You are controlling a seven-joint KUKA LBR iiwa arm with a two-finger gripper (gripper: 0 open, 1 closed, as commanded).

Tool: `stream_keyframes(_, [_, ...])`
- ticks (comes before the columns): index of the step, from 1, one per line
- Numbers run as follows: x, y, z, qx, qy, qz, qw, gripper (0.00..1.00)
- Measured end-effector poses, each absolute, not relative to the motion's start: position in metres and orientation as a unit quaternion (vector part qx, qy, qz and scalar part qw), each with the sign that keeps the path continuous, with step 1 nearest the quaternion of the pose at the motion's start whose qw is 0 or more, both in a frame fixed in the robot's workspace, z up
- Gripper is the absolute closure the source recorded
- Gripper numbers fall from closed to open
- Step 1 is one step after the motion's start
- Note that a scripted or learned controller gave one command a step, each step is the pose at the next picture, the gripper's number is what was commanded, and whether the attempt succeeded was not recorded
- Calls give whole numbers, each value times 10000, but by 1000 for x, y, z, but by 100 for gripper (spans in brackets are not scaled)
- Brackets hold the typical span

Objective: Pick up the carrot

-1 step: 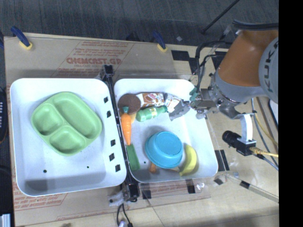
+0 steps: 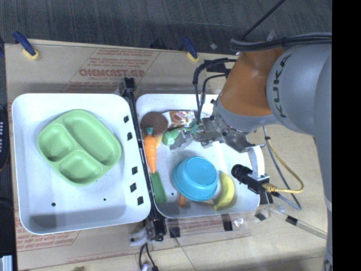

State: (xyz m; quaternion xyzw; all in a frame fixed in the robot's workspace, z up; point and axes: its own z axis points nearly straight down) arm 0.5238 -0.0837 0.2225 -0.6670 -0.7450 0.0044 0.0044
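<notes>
The carrot (image 2: pixel 150 151) is orange with a green top and lies lengthwise along the left wall of the right bin (image 2: pixel 255 158). My gripper (image 2: pixel 187 135) is low in the upper middle of that bin, a short way right of the carrot's top end and apart from it. The grey wrist and orange band hang over the bin's right part and hide what is beneath them. Nothing can be seen in the gripper's hold.
Around the carrot are a brown disc (image 2: pixel 153 121), a small green piece (image 2: pixel 171 136) beside the gripper, a green vegetable (image 2: pixel 158 187), a blue bowl (image 2: pixel 196 178) and a banana (image 2: pixel 227 192). A printed packet (image 2: pixel 181 117) lies at the back. The left bin (image 2: pixel 34 208) holds a green divided plate (image 2: pixel 79 145).
</notes>
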Motion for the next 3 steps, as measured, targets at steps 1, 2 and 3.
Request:
stream_keyframes(1, [532, -99, 92, -6284, -7779, 20, 12, 0])
stream_keyframes(2, [585, -113, 92, -6702, -7422, 36, 20, 0])
stream_keyframes(3, [613, -109, 92, -7792, -6267, 34, 21, 0])
